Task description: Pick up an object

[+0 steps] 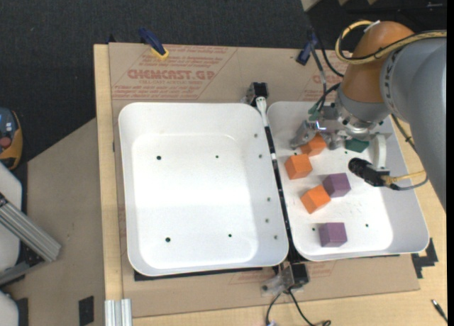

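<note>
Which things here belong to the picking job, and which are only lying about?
For the job:
- pincer
- orange blocks
- purple blocks
- right bin

Lying about:
- left bin
- blue clamps
- cardboard sheet

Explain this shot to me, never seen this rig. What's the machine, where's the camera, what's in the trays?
One fixed camera looks down at a slant on a bench. The grey arm with the orange band reaches in from the right; its gripper sits low over the right bin. That bin contains three orange blocks and two purple blocks. The uppermost orange block lies right at the gripper, but I can't tell if it is gripped. The left bin sits beside it.
</note>
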`<state>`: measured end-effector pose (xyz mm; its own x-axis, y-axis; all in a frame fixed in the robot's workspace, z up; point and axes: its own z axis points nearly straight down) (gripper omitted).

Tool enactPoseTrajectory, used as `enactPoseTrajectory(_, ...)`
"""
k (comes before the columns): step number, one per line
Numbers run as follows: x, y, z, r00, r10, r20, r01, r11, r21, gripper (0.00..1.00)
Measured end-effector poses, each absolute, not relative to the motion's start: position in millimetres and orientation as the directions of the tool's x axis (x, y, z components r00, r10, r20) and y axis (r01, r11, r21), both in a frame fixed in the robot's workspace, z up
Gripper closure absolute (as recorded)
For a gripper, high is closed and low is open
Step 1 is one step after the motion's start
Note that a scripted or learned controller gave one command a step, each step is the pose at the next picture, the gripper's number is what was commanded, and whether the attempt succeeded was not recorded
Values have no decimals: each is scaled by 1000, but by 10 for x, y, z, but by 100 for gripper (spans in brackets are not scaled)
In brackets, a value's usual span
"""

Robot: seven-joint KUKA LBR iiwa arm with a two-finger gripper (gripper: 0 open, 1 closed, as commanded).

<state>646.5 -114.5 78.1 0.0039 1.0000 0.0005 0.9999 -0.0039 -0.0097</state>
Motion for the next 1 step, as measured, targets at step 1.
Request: enactPoseTrajectory(1, 6676, -909, 852, -3, 1000, 0, 1000, 3, 3, 0)
